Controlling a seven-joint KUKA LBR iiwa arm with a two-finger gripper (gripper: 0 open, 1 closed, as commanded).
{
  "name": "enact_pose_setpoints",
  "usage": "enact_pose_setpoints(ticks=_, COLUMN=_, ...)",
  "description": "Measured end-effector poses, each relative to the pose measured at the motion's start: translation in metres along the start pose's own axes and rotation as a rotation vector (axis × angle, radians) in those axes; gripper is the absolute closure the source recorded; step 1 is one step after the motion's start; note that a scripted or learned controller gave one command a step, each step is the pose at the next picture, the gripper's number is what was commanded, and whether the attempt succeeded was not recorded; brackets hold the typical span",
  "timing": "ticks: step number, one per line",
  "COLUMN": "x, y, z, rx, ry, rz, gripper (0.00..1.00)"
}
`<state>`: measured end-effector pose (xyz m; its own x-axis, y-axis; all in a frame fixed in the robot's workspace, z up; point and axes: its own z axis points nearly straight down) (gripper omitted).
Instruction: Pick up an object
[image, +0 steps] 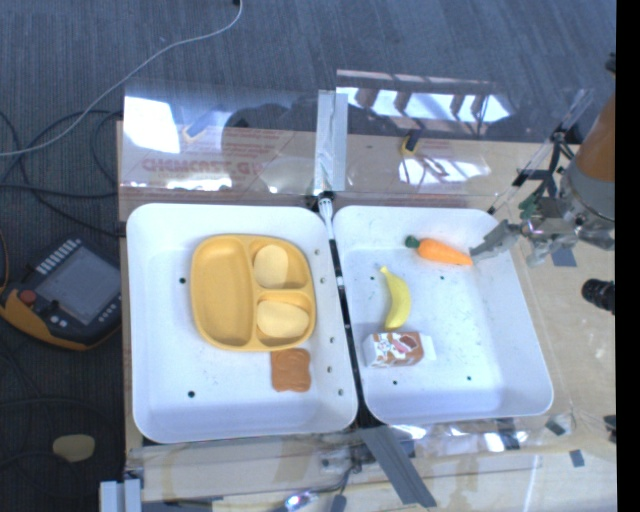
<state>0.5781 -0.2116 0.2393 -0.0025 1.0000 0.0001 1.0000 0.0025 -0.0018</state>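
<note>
Camera view: gripper (497, 240) hangs just right of the carrot (441, 252), fingers apart, nothing between them; banana (396, 298) and snack packet (397, 349) lie below the carrot.

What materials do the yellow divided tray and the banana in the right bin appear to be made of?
The yellow divided tray looks like moulded plastic with a smooth, matte finish: uniform colour, rounded compartment walls. The banana is probably a plastic toy, since its skin is evenly yellow and faintly glossy, though a real fruit cannot be ruled out.
</note>
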Motion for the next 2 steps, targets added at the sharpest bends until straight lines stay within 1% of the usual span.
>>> enact_pose_setpoints(ticks=1, x=0.034, y=0.069, z=-0.047, rx=-0.001, ry=-0.004, rz=0.1, gripper=0.0)
enact_pose_setpoints(ticks=2, x=0.063, y=0.045, z=-0.087, rx=-0.001, ry=-0.004, rz=-0.083, gripper=0.0)
